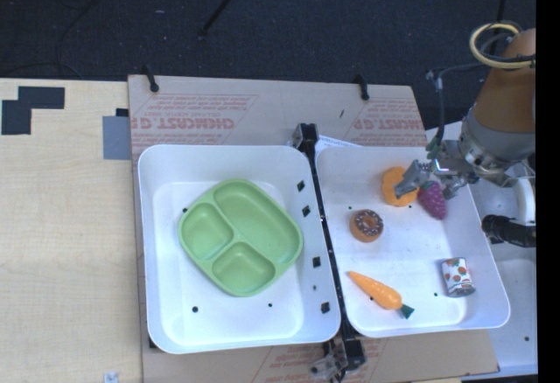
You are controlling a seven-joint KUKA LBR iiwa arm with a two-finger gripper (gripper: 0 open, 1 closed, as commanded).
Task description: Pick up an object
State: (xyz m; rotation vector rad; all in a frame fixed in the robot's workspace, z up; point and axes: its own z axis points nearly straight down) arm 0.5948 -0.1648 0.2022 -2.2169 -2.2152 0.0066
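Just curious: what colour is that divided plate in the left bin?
Light green, seen clearly in the camera view: the divided plate has three compartments.

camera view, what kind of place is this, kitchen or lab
Most likely a robotics lab bench, not a kitchen: two white bins sit on cardboard, the food is toys such as a carrot and donut, and a robot arm's tool reaches in.

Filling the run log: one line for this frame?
gripper over right bin, at purple grapes | grasp unconfirmed | orange piece beside | green plate left bin
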